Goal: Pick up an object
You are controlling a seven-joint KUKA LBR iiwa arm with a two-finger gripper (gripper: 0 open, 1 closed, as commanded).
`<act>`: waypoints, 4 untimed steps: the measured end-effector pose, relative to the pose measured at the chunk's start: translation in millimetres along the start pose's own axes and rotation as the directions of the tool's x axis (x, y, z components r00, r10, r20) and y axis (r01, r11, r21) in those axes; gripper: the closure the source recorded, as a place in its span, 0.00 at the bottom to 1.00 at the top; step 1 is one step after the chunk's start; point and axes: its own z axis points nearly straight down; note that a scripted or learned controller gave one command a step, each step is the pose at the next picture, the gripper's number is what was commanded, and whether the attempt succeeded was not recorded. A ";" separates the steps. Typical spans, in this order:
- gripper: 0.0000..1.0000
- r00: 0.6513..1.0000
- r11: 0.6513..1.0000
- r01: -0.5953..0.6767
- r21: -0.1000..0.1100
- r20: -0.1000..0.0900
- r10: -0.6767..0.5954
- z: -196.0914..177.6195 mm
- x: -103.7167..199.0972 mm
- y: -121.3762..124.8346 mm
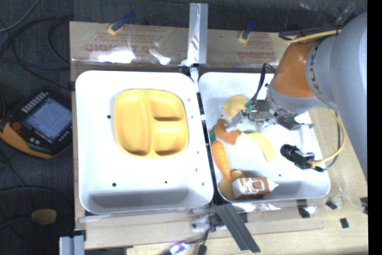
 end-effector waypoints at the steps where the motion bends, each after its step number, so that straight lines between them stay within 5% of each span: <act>1: 0.00 1.000 1.000 0.000 0.000 0.000 0.000 0.0 0.0 0.0; 2: 0.00 0.962 0.962 -0.274 -0.003 0.003 0.274 6.4 10.5 89.6; 3: 0.00 1.000 1.000 0.010 -0.008 0.006 -0.010 7.2 -22.5 44.6; 4: 0.00 1.000 1.000 -0.005 -0.010 0.004 0.005 7.1 -45.5 -39.1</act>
